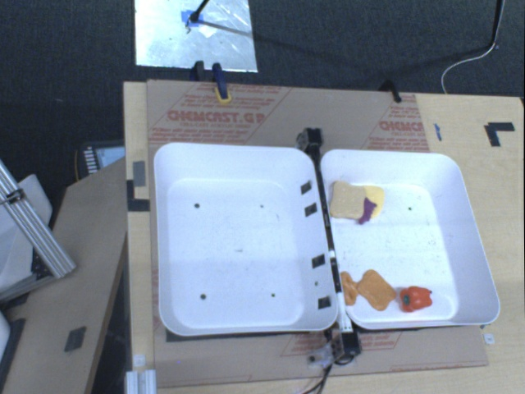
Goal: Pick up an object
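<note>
Camera view, looking down at a slant. Two white bins sat side by side on the desk (459, 113), touching along a dark centre seam with small black clips.

Left bin (168, 220): bare floor with a few small dark dots, rim unbroken on all four sides.

Right bin (472, 245): three clusters, all toward the seam side or the near edge.
- Tan slab (346, 199) lay flat near the far-left corner, just beside the seam wall. A yellow piece (374, 194) touched its right edge, and a small purple piece (367, 211) lay over the join of the two.
- Orange flat piece (376, 290) lay along the near edge, with a smaller orange bit (349, 288) touching its left and close to the seam wall.
- Red pepper (416, 299) lay just right of the orange piece, near the front rim, apart from the right wall.

The middle and right of that bin's floor were open; the far-right corner too.

Desk surface was brown board with red lettering, a blue and yellow clamp (220, 84) at its far edge. Beyond it a shiny sheet (195, 23) lay on dark carpet. A white cable (472, 52) ran at upper right. Metal framing (33, 228) stood at left.

The gripper's state could not be told.
</note>
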Robot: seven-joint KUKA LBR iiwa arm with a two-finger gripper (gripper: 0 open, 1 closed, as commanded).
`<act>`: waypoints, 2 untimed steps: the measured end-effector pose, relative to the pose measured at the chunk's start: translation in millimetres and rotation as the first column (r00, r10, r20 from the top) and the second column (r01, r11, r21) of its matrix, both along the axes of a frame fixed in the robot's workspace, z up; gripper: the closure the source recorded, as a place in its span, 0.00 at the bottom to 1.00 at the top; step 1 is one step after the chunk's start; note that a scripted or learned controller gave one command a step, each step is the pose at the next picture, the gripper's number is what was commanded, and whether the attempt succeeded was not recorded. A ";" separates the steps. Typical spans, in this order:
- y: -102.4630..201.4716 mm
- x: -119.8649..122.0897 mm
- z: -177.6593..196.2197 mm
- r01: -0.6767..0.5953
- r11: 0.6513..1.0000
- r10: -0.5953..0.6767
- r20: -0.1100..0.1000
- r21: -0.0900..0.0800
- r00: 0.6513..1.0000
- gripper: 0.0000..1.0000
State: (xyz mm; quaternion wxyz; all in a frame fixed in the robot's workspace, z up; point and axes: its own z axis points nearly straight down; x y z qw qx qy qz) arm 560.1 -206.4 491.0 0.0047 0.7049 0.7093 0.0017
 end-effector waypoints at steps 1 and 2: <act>75.3 -43.6 47.9 -0.005 1.000 0.005 -0.001 0.005 1.000 1.00; 141.1 -65.0 44.7 -0.005 1.000 0.005 -0.005 0.005 1.000 1.00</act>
